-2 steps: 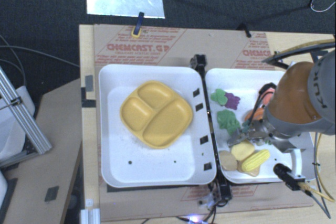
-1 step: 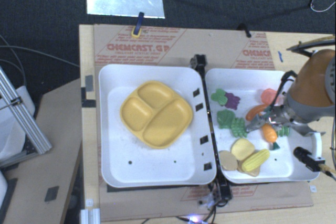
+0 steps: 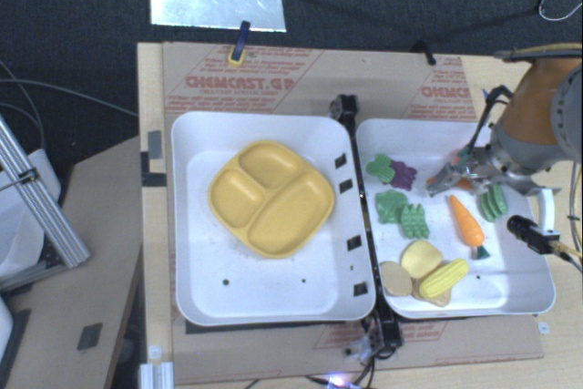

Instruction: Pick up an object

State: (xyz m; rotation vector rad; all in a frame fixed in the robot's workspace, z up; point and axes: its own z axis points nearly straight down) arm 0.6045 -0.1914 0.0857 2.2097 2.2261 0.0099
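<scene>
The right bin (image 3: 524, 291) holds several toy foods. An orange carrot (image 3: 466, 221) lies at its middle right, with a green ridged pickle (image 3: 493, 201) just beyond it. My gripper (image 3: 446, 179) hangs low over this bin, just above the carrot's upper end and to the right of the purple grapes (image 3: 403, 174). A small green leafy piece (image 3: 380, 167) touches the grapes. Two more green pieces (image 3: 392, 205) (image 3: 414, 220) sit left of the carrot. A yellow lemon (image 3: 421, 257), a corn cob (image 3: 444, 278) and a tan disc (image 3: 395, 278) cluster near the front.
The left bin (image 3: 209, 291) carries a yellow divided plate (image 3: 271, 198). A black divider with clips (image 3: 357, 196) runs between the bins. The grey arm with its orange band (image 3: 537, 118) comes in over the right bin's far right corner.
</scene>
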